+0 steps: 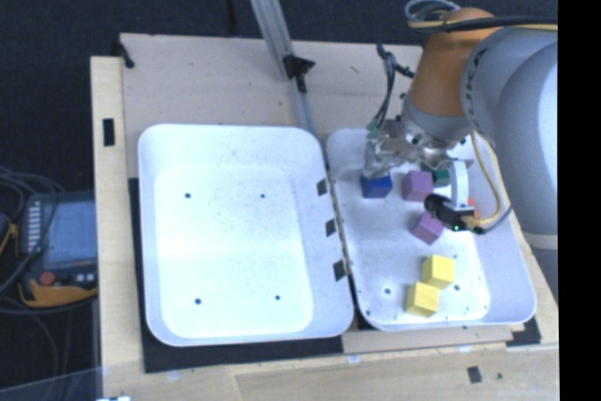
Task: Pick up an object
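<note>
A: Blue cube (376,187) is what we are going after; it is sitting in the right bin (502,296), directly under the gripper (378,166).

B: Are we gripping it? We are looking at the fingers, but we cannot tell whether they are apart or together.

A: Agreed. We are judging it a small, light, rigid block, likely smooth-sided, so we are wanting two opposite flat faces, squarely, near the middle.

B: We are also seeing two purple cubes (419,184) just to the arm's side of the fingers, and two yellow cubes (438,270) well away toward the bin's near edge. The left bin (150,155) is lying beyond the fingers, across the divide.
</note>
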